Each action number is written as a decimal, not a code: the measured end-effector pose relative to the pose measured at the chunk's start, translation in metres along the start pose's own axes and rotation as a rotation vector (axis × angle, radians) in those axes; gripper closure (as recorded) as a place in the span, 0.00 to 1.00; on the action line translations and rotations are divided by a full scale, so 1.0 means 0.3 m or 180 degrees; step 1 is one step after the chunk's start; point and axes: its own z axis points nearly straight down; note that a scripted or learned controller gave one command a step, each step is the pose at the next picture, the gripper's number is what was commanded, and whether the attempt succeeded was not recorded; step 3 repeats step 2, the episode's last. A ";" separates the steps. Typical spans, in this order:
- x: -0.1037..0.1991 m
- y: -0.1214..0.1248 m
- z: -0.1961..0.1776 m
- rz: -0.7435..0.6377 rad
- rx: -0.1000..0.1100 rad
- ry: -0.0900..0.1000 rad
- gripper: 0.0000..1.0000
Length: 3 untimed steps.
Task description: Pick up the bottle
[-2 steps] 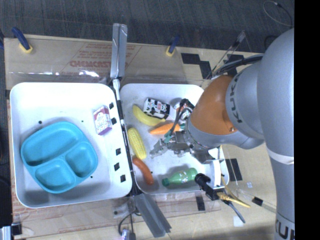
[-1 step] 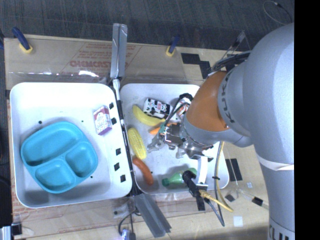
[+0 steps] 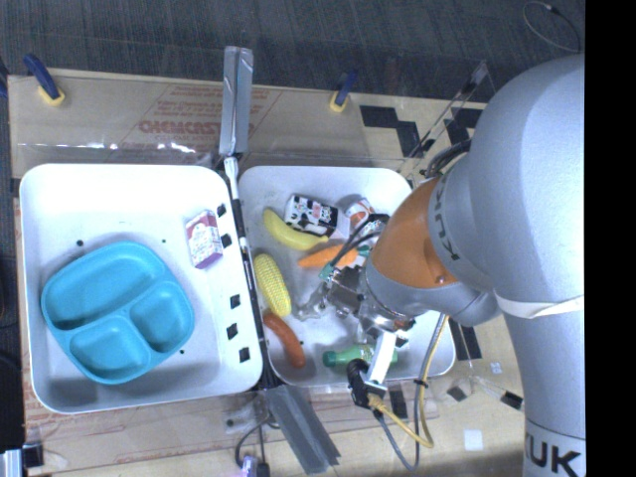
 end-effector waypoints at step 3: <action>0.072 -0.037 0.001 0.1399 -0.0010 0.0004 0.00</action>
